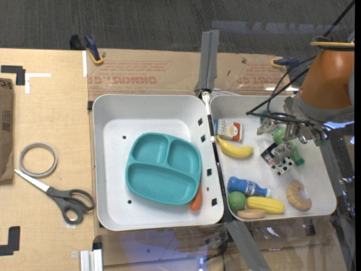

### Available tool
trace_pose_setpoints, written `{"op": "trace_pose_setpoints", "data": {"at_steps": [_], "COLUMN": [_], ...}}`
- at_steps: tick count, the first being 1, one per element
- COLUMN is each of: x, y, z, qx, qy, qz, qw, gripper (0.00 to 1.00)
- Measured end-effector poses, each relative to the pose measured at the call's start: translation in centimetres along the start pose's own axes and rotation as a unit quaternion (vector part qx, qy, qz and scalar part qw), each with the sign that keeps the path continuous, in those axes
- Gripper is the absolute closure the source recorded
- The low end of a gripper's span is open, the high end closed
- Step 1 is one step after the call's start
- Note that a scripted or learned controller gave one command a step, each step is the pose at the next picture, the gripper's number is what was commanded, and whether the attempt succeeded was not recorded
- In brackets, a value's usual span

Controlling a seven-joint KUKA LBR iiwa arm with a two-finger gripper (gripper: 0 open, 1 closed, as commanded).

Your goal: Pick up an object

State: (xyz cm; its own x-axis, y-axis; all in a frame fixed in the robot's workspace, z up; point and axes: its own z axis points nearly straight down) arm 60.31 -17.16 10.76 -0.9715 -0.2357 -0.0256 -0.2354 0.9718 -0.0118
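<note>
Camera view: end effector (282, 151) seems clamped on a small green toy (280, 134); lift straight, clear of the banana (235, 148).

Dark grey carpet floor (158, 10) behind a cardboard-covered bench (51, 134).

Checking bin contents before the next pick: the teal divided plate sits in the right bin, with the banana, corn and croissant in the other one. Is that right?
Not quite. The camera view shows the teal divided plate in the left bin, not the right. The banana, corn and croissant lie in the right bin, where the gripper hangs.
</note>
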Motion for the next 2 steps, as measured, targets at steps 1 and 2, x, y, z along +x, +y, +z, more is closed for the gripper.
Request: {"op": "trace_pose_setpoints", "data": {"at_steps": [1,2], "x": [-4.0,-5.5], "y": [-2.0,4.5], "z": [0.2,1.5], "qx": [-0.001,-0.004], "qy": [0.003,0.01], "qz": [0.05,0.102], "qw": [0.9987,0.9947], "gripper": [0.0,0.0]}}
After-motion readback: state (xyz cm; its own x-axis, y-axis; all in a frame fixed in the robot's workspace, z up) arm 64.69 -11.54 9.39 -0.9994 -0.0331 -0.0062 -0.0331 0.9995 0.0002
